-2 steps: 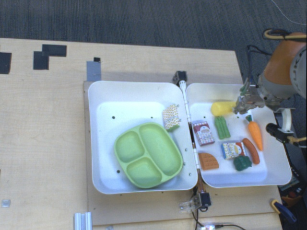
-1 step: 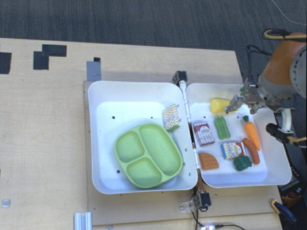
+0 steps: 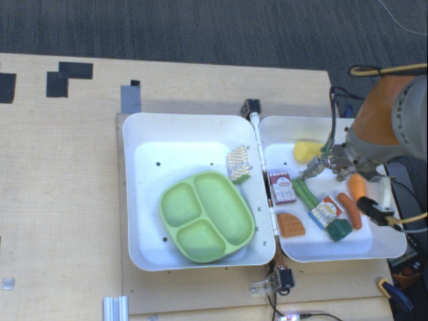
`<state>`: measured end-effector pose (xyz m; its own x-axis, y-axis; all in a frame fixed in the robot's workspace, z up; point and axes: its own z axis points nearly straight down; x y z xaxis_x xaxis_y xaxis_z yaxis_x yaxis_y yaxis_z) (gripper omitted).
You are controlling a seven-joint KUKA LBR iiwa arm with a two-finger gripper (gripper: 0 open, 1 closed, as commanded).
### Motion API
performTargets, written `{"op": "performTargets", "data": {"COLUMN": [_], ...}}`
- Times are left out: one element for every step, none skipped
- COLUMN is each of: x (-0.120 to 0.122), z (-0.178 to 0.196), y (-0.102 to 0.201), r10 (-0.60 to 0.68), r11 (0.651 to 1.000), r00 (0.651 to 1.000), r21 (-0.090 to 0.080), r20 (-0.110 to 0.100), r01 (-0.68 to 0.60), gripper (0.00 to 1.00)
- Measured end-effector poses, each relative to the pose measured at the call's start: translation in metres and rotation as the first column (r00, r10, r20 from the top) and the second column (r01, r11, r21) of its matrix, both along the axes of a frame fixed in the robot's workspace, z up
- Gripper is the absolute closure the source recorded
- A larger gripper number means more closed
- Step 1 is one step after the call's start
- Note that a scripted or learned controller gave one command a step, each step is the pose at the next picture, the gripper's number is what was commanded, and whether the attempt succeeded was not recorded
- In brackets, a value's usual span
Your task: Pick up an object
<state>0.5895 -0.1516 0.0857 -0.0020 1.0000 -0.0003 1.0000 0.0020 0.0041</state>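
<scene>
- Gripper [image 3: 319, 166] low over the right bin [image 3: 384, 249], its upper middle part; fingers blurred and small, cannot tell whether spread or closed, nothing seen clearly between them.
- Yellow object [image 3: 306, 151] just left of the gripper, near the bin's back wall.
- Green stick-shaped item [image 3: 306, 194] lies slantwise just below the gripper.
- Red-and-white packet [image 3: 281, 187] at the bin's left wall; orange-brown wedge [image 3: 291, 225] below it.
- Small printed box [image 3: 326, 212], dark green piece [image 3: 339, 230], red stick [image 3: 350, 209] and orange piece [image 3: 358, 185] clustered toward the bin's right.
- Arm [image 3: 391, 119], grey with orange band, enters from the right.
- Left bin [image 3: 144, 146] holds a green divided tray [image 3: 206, 216] and a pale patterned object [image 3: 238, 163] near its right wall.
- Both bins sit on the light wooden surface [image 3: 60, 199].
</scene>
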Motion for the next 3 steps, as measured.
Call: {"op": "performTargets", "data": {"x": [0.002,0.002,-0.061], "z": [0.012,0.012,0.001], "y": [0.0,0.0,0.041], "r10": [0.001,0.001,-0.004], "r11": [1.0,1.0,1.0], "r00": [1.0,1.0,1.0], "r21": [-0.002,-0.002,-0.005], "r20": [0.007,0.007,0.006], "r01": [-0.001,-0.001,0.004], "gripper": [1.0,0.0,0.0]}}
